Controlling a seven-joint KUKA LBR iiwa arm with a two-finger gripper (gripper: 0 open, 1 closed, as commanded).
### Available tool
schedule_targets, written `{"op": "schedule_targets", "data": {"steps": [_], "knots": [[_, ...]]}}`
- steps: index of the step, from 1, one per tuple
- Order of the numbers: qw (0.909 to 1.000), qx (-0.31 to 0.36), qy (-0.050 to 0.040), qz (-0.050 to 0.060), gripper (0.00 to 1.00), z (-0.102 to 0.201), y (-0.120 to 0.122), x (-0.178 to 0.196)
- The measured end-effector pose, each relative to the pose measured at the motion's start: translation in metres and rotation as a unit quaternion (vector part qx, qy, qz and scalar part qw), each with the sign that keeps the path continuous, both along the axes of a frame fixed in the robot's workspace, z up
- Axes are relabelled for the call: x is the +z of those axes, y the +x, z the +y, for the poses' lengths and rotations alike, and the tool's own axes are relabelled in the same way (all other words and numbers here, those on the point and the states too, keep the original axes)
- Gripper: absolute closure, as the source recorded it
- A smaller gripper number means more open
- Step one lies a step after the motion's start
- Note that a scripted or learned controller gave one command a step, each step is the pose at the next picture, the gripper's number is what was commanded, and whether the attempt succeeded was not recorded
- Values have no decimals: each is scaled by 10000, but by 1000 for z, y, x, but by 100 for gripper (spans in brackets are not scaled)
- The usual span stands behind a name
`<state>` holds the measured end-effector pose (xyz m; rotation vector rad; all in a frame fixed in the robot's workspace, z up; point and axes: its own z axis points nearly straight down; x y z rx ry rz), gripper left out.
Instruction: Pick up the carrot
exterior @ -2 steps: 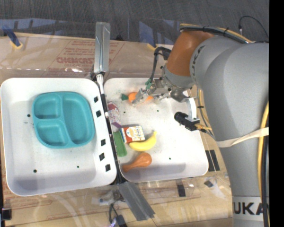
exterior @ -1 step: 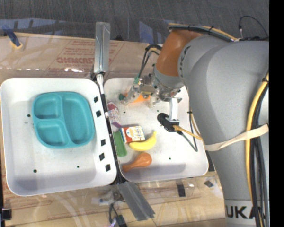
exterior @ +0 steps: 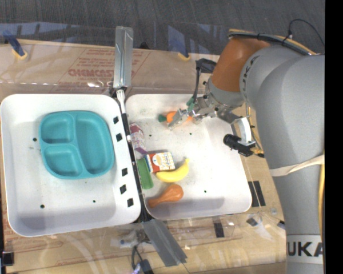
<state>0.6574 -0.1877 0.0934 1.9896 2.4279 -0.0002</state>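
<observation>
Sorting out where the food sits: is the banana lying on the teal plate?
No. The banana lies in the right bin, while the teal plate sits in the left bin.

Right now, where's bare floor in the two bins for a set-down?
Left bin: bare strip around the teal tray, widest along its near edge. Right bin: free patch right of the banana. Crowded: the divider side, and by the carrot, where the claw sits.

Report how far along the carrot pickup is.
Done: the gripper has reached the carrot at the upper left of the right bin. In hand: the fingertips sit right against the carrot, but a grasp cannot be confirmed. Left: closing securely on it and lifting it; it appears to lie on the bin floor.
</observation>
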Motion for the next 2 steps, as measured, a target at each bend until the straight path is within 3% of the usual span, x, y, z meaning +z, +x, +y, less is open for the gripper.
{"op": "schedule_targets", "data": {"steps": [1,2], "knots": [[9889,-1485,15,34,0,36,-1,-2],[9932,-1162,6,9,0,-9,0,41]]}}
